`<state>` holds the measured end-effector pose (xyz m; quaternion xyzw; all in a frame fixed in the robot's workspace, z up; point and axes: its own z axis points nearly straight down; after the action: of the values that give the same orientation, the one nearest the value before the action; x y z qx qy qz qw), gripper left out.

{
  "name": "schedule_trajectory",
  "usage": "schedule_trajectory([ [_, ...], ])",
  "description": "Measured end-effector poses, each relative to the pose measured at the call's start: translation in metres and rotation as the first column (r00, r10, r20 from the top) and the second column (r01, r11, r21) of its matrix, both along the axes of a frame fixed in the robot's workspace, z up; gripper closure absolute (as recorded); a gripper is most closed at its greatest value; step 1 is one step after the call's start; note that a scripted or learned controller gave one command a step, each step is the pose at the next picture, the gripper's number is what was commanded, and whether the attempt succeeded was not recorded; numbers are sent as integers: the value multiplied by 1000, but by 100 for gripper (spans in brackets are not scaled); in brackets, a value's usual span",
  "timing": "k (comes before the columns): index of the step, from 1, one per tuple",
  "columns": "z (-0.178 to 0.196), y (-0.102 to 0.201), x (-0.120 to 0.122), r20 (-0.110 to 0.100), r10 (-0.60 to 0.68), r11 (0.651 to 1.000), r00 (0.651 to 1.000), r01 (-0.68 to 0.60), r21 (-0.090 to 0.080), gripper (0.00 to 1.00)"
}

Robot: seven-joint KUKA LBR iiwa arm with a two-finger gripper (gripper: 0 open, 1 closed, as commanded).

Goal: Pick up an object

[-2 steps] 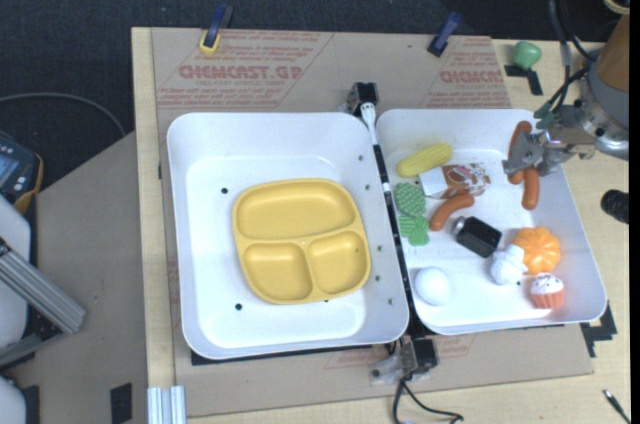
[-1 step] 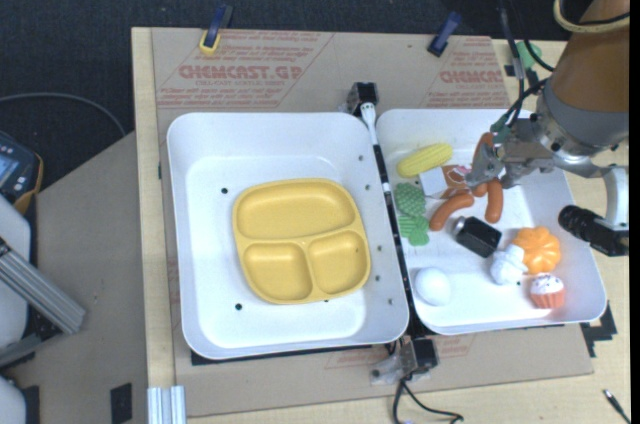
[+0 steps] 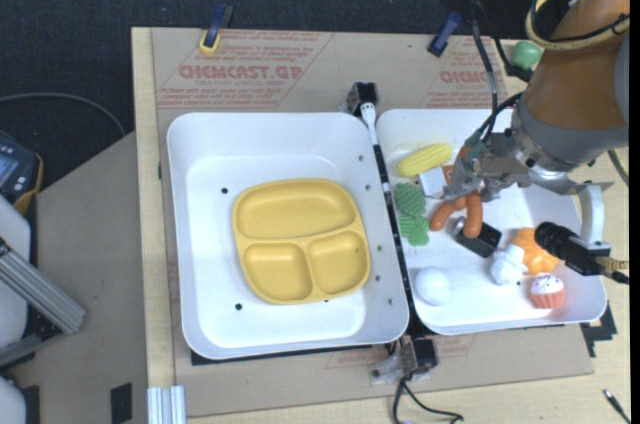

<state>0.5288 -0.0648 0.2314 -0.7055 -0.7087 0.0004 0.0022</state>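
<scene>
The divided plate (image 3: 298, 240) lies in the left bin (image 3: 190, 212). The right bin (image 3: 500, 316) sits just right of the plate's bin and holds the corn cob (image 3: 424, 158), the cupcake (image 3: 546, 291) and the ball (image 3: 433, 285). The ball lies nearest the plate, the cupcake farthest right of it.

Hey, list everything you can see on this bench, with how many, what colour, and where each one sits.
bins: two, white, side by side on the bench
divided plate: one, yellow, middle of the left bin
toy corn: one, yellow, upper left of the right bin
leafy toy: one, green, left side of the right bin
toy sausages: two, orange-red, right bin beneath the claw
ball: one, white, lower left of the right bin
toy cupcake: one, pink and white, lower right of the right bin
clamps: two, blue, on the bench's far edge
arm: one, grey with an orange band, reaching in from the right
claw: one, dark, over the right bin
</scene>
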Motion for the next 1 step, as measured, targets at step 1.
schedule_trajectory([
  [1, -6, 44, -30, -2, 0, 1000, 1000, 0, 0, 100],
])
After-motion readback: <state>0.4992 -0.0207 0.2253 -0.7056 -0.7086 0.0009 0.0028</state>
